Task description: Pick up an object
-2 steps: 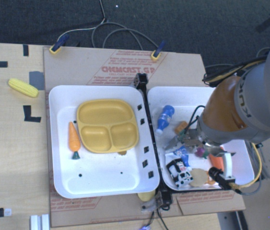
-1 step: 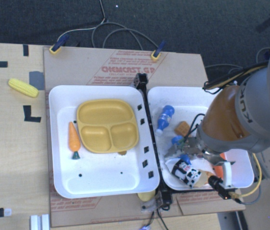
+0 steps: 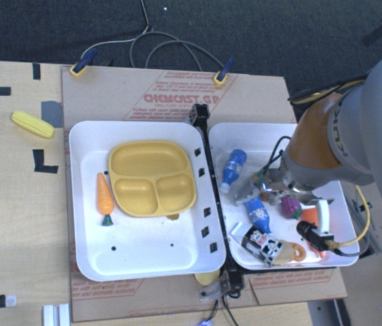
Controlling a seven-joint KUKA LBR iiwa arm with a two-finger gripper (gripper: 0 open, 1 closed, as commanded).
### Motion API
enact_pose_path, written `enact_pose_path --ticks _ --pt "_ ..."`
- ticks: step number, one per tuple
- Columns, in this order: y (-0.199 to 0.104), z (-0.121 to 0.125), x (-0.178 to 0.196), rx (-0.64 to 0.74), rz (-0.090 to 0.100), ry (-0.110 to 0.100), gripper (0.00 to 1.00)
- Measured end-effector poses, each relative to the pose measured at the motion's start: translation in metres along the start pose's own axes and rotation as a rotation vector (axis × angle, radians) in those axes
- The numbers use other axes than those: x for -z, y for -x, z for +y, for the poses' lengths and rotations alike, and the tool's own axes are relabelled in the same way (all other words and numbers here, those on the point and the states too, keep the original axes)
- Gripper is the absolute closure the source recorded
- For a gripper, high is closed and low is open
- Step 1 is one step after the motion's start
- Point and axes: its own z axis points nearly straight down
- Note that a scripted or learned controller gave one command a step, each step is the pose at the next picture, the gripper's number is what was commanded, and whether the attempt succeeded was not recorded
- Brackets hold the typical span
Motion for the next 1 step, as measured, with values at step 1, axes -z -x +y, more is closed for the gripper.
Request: enact_pose_path --ticks 1 --pt "-0.0192 -0.0218 0.0009 -0.001 -0.006 0.008 0.00"
